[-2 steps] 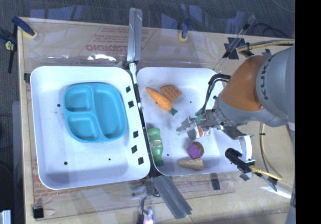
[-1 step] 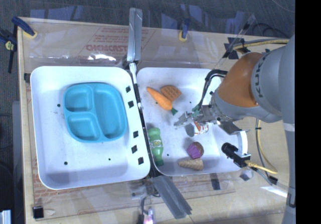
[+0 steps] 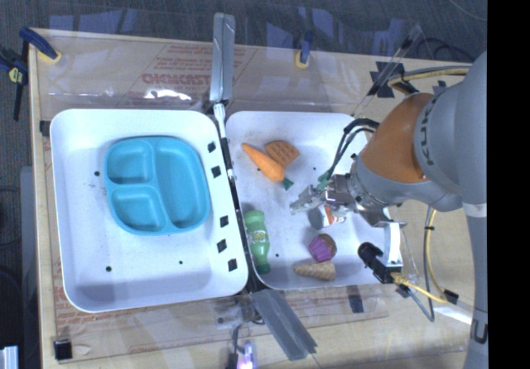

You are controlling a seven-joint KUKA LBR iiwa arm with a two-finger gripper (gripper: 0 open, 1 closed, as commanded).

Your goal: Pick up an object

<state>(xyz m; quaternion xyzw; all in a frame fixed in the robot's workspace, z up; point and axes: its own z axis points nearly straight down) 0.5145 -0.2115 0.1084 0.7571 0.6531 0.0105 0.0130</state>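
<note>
End effector (image 3: 313, 198): low in the right bin, mid-floor; whether its fingers are apart or together I cannot tell, metal parts blur together.
Arm (image 3: 414, 152): reaches in from the right, orange band over the bin's right rim, hiding that rim.
Red-white object (image 3: 331, 212): just beside the end effector, partly under the wrist; hard to identify.
Purple piece (image 3: 323, 246): just below the end effector, touching the cone.
Cone (image 3: 316, 270): tan, at the bin's near edge, long axis left-right, tip pointing left.
Carrot (image 3: 263, 162): upper left of the end effector, long axis diagonal, tip to the upper left, green end lower right.
Waffle (image 3: 282, 150): touching the carrot's upper side.
Green bottle (image 3: 257, 238): against the bin's left wall, long axis along the wall.
Right bin (image 3: 319, 126): open floor between the carrot and the end effector, and along the far wall.
Left bin (image 3: 74, 218): holds a blue tray (image 3: 157, 184), bare floor around it.
Counter (image 3: 99, 69): clear sheet clipped along the far edge.
</note>
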